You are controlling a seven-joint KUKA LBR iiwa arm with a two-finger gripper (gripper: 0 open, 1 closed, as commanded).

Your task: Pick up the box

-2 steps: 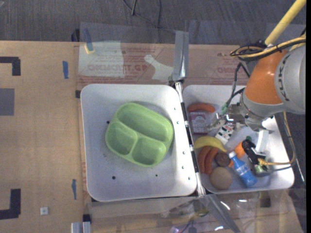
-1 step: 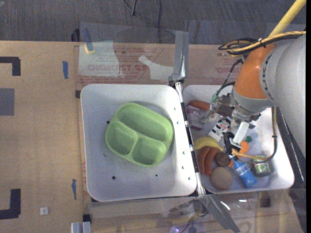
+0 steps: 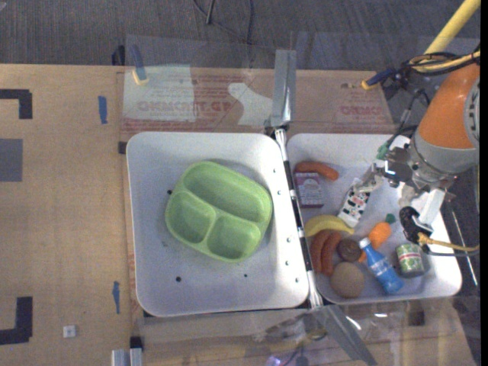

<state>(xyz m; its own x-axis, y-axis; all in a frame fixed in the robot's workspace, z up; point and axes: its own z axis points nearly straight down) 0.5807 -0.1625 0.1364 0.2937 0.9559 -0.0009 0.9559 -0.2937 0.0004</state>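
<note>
A small maroon box (image 3: 309,189) lies flat near the left wall of the right bin (image 3: 450,284), just below a red sausage (image 3: 316,170). A white carton with coloured dots (image 3: 354,201) lies tilted to its right. My gripper (image 3: 401,187) hangs over the right half of the same bin, under the orange band of the arm (image 3: 450,120). It sits just right of the white carton and well apart from the maroon box. Nothing shows held in it.
The right bin also holds a banana (image 3: 328,223), two sausages (image 3: 324,248), a brown potato (image 3: 348,279), a blue bottle (image 3: 379,267), a carrot (image 3: 379,233) and a green can (image 3: 409,259). A green divided plate (image 3: 219,210) lies in the left bin (image 3: 145,280).
</note>
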